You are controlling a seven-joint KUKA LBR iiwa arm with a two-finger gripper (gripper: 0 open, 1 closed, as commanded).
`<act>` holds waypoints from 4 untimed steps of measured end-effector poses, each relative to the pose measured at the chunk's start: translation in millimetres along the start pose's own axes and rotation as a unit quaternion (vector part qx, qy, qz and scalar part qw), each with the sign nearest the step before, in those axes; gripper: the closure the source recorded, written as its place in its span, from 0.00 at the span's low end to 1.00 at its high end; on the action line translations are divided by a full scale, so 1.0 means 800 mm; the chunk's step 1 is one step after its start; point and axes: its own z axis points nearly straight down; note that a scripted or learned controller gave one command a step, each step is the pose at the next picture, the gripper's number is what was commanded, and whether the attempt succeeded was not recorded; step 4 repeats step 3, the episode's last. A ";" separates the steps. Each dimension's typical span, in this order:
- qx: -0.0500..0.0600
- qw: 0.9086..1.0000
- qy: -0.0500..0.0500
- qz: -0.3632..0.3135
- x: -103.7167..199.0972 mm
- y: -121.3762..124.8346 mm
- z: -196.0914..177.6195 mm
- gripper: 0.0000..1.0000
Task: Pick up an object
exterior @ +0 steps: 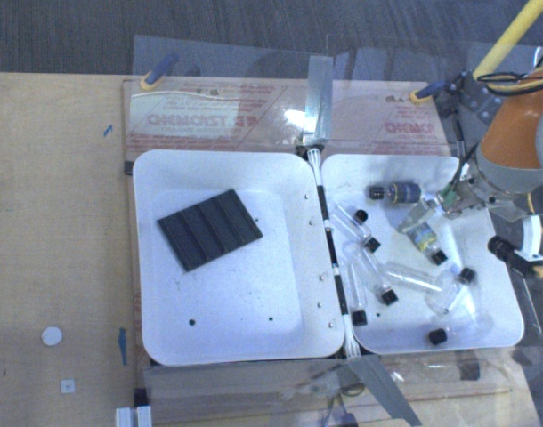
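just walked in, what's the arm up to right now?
The arm reaches in from the right, over the far right part of the right bin. That bin holds a scatter of small clear vials with black caps and a darker vial near its far side. The gripper sits low among the vials near one clear vial, but nothing is visibly held. The left bin holds a dark ridged slab, lying flat and untouched.

Faint red mirrored lettering on the clear panel (220,114) behind the bins, not legible.
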 end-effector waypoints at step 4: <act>0.004 1.000 -0.007 -0.022 0.158 -0.021 -0.182 1.00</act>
